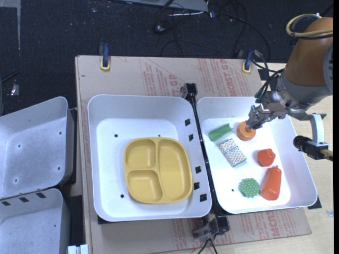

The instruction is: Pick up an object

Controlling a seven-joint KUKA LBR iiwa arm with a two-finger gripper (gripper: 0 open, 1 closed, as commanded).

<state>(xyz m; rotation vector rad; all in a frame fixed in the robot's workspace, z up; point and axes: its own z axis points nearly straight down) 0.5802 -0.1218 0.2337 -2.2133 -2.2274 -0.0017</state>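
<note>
Over right bin (296, 142) | claw (254, 119) touching orange round piece (245, 132) | grip state: cannot tell

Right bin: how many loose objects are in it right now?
6. Green block and orange round piece at the far side, the latter under the gripper; patterned packet mid-bin; red piece beside it; green ball and orange bottle nearest. The arm may hide more.

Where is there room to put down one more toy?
Left bin: bare white floor all around the yellow tray. Right bin: a small patch between the green ball and the checkered packet. It is crowded near the gripper and orange piece.
</note>
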